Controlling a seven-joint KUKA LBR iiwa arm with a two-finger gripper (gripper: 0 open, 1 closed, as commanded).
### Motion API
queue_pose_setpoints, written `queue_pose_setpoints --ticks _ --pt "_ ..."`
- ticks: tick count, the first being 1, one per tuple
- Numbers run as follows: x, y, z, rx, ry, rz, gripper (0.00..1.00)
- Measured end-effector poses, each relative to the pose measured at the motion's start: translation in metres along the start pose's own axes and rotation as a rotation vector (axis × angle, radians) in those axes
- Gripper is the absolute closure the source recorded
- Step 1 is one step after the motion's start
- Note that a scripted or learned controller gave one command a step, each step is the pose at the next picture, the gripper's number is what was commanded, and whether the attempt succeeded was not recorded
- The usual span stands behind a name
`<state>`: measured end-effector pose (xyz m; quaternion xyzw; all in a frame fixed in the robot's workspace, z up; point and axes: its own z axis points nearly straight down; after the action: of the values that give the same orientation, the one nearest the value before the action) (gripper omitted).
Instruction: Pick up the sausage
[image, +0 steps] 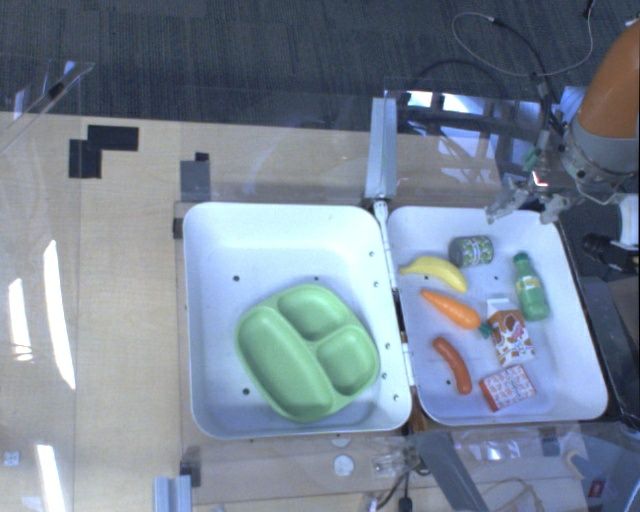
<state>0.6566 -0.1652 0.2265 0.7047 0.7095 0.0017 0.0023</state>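
Hovering over the far right corner of the right bin (590, 395), the gripper (527, 206) is showing its two fingers spread apart with nothing between them. The step in hand looks like the approach, with no grasp begun. The red-brown sausage (453, 364) is lying well apart from the tool, toward the near side of that bin, tilted lengthwise. The next move is likely calling for a reach toward the camera and a descent with the fingers straddling its narrow width. An orange carrot (451, 309) is sitting just beyond it, with a banana (436, 271), a small can (471, 250), a green bottle (530, 287) and two printed cartons (510, 362) crowding nearby. The left bin (215, 300) is holding a green divided plate (306, 349).
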Motion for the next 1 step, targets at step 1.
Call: queue_pose_setpoints --ticks 1 --pt "0.044 -0.0389 0.0815 0.0 0.001 -0.032 0.0"
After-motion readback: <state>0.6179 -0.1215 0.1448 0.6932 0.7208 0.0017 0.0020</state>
